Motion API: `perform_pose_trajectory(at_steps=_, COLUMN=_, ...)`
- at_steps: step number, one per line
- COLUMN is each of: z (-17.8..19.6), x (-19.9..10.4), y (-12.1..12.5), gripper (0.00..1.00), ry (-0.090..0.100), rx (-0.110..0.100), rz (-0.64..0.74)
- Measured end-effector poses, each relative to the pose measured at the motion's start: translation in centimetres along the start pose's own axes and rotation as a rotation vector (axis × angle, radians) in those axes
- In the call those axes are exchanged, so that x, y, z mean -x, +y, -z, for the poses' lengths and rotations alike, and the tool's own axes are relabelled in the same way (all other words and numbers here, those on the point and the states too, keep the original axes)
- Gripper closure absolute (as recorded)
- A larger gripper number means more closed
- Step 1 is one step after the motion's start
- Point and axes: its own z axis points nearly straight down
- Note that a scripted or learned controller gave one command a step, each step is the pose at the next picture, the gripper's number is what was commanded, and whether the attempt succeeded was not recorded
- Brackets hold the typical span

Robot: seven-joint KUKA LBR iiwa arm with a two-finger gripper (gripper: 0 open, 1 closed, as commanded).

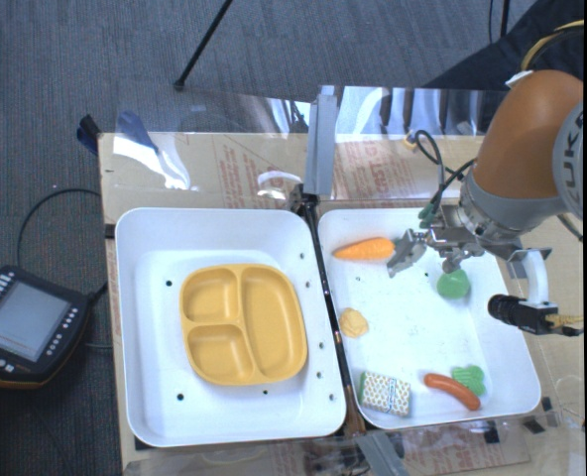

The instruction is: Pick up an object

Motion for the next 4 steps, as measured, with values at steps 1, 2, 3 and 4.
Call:
perform_pose_trajectory(at_steps=1, z=1.8, x=-1.5, y=4.9, gripper=0.00, ry=-0.002, rx=0.004, rz=0.115)
perform_pose_trajectory(at_steps=2, z=-12.5, x=-0.4, y=6.9, gripper=0.00, ry=0.001, rx=-0.013, rz=0.041)
perform_pose_trajectory(at_steps=3, z=-13.0, x=0.1, y=7.5, gripper=0.00, ry=0.001, rx=0.002, rz=-0.042)
perform_pose_trajectory(at_steps=4, z=-12.6, x=0.3, y=7.5, gripper=0.00, ry=0.001, rx=0.003, rz=-0.051)
